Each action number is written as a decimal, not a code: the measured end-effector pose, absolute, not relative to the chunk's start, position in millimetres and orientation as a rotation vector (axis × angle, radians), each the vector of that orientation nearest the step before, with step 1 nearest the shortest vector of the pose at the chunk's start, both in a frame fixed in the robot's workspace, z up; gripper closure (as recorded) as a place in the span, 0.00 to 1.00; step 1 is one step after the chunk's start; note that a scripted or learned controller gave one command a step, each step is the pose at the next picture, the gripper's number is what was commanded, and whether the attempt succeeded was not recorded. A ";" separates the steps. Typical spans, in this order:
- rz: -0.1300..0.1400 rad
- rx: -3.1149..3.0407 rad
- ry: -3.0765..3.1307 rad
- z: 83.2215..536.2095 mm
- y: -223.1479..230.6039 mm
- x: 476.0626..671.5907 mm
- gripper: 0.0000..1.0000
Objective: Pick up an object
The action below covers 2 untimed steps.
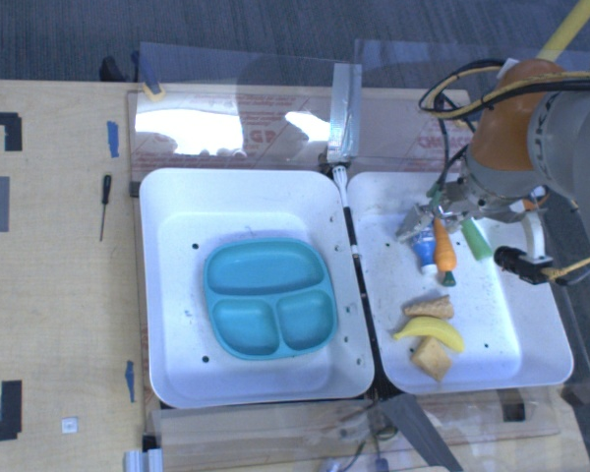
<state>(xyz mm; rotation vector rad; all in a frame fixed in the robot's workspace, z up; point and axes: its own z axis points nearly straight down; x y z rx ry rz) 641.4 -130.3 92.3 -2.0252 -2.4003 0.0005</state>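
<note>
jaws (436, 214): over right bin (501, 362), state unclear
carrot (444, 247): just below them
banana (431, 332): nearer front

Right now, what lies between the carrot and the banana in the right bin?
In the camera view, a tan bread-like piece lies between the carrot and the banana, touching the banana's top.

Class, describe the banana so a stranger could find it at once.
Look in the right bin, at its near end. The banana lies between two tan food pieces; it alone is bright yellow and curved.
</note>
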 end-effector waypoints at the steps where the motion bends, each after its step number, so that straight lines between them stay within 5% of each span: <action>1: 0.001 -2.022 -2.400 99.0 -129.7 642.1 1.00; 2: -0.009 -2.041 -2.392 186.4 -30.5 669.7 1.00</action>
